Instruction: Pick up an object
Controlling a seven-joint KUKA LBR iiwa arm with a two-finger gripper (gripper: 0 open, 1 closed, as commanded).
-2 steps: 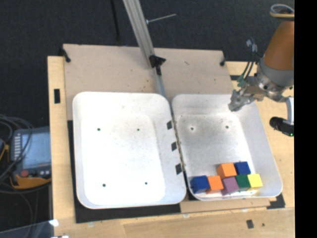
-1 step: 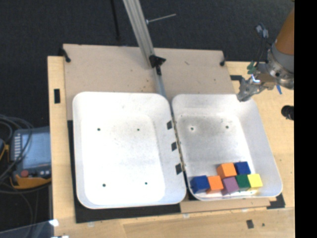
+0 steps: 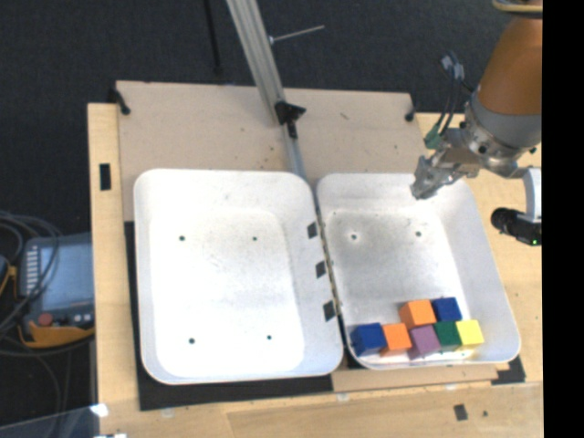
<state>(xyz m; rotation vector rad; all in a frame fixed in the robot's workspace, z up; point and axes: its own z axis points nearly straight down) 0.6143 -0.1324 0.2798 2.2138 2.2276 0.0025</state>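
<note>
Several small cubes lie clustered in the near right corner of the right bin (image 3: 401, 245): a blue cube (image 3: 368, 338), an orange cube (image 3: 396, 337), a purple cube (image 3: 424, 339), a green cube (image 3: 448, 335), a yellow cube (image 3: 470, 332), a second orange cube (image 3: 419, 312) and a second blue cube (image 3: 446, 308). My gripper (image 3: 425, 186) hangs over the far right corner of that bin, well away from the cubes. Nothing is seen held in it.
The left bin (image 3: 228, 272) sits beside the right one, joined by small clips along the middle. A slanted metal rail (image 3: 260, 53) rises from the back of the bench. A screen and cables lie off the bench at left.
</note>
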